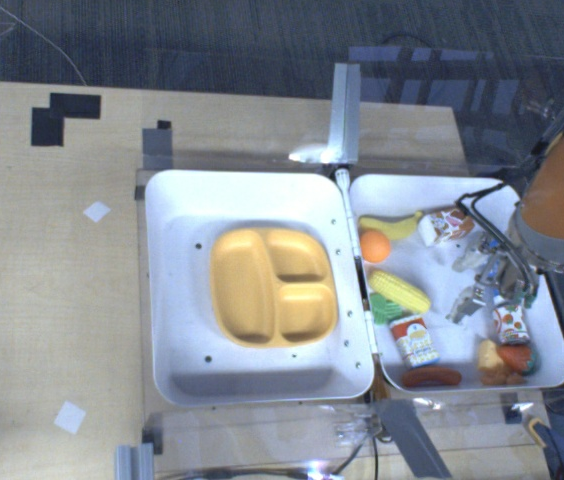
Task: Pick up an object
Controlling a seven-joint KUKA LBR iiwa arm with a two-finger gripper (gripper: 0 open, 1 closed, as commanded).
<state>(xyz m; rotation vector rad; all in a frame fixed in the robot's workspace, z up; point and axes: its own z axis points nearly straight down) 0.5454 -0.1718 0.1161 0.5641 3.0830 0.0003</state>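
- Reaching in from 3 o'clock, the grey arm [560, 200] with its orange band hangs over the right bin [552, 368]; its gripper [482, 293] sits low near that bin's middle, above bare white floor.
- Whether the gripper is spread or pressed together cannot be told; nothing is visibly between its tips.
- Objects in the right bin ring the gripper: a small carton [445, 226] at 11 o'clock, a banana [392, 227] and an orange ball [375, 247] further toward 10 o'clock, and a corn cob [399, 290] with a green piece [386, 310] just below it at 9 o'clock.
- A red-and-white can [414, 341] lies at 8 o'clock, a red sausage [431, 376] at 7 o'clock by the near wall.
- A small red-and-white packet [510, 322] lies just beside the gripper at 4 o'clock, with orange and red pieces [505, 359] at 5 o'clock.
- The left bin [177, 298] on the tabletop [52, 298] holds a yellow divided tray [272, 286].
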